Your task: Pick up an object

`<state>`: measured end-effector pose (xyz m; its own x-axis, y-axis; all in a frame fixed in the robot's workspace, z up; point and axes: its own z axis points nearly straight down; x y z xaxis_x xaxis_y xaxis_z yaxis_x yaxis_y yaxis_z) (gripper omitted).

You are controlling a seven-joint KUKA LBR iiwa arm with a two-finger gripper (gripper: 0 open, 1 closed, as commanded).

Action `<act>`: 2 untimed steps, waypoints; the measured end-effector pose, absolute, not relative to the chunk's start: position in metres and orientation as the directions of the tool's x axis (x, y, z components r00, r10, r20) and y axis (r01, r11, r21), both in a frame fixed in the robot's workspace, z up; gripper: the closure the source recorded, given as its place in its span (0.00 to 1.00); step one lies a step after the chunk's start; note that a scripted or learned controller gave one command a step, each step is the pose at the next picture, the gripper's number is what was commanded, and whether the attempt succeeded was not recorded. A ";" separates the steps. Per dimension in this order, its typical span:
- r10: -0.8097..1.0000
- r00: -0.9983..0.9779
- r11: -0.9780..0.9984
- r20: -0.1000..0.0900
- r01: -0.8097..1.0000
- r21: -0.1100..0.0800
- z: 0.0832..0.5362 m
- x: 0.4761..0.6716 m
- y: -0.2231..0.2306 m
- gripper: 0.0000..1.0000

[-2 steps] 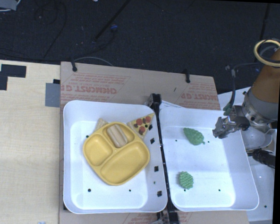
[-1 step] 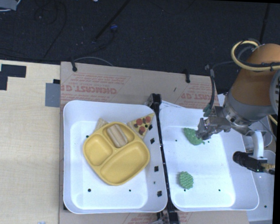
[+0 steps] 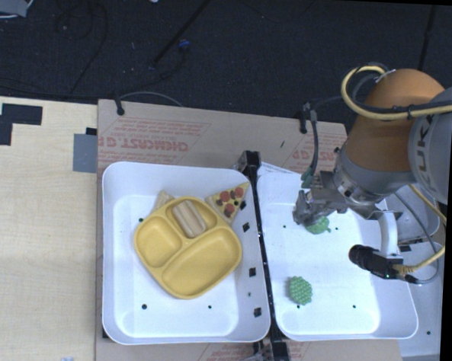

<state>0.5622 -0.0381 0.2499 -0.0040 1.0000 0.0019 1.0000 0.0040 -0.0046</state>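
My gripper (image 3: 309, 213) is low in the right bin (image 3: 340, 316), near its back left part. A small light green object (image 3: 320, 224) pokes out right under and beside the gripper, touching it; the gripper's body covers most of the object. A second, bumpy green object (image 3: 300, 289) lies alone on the bin floor, nearer the front. In the left bin (image 3: 116, 284) a yellow divided plate (image 3: 198, 266) holds a tan, bread-like piece (image 3: 189, 216) in its back compartment. A toy pizza slice (image 3: 230, 200) rests at the plate's back right edge.
A black divider (image 3: 258, 246) runs between the two bins. A black cylinder (image 3: 374, 260) with cables hangs off the arm over the right bin's right side. Both bins sit on cardboard (image 3: 213, 137), with a wooden bench top (image 3: 31, 240) to the left.
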 end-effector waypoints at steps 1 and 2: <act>1.000 -0.005 0.005 0.002 1.000 -0.006 0.249 0.549 0.022 1.00; 1.000 -0.005 0.005 0.001 1.000 -0.007 0.232 0.532 0.078 1.00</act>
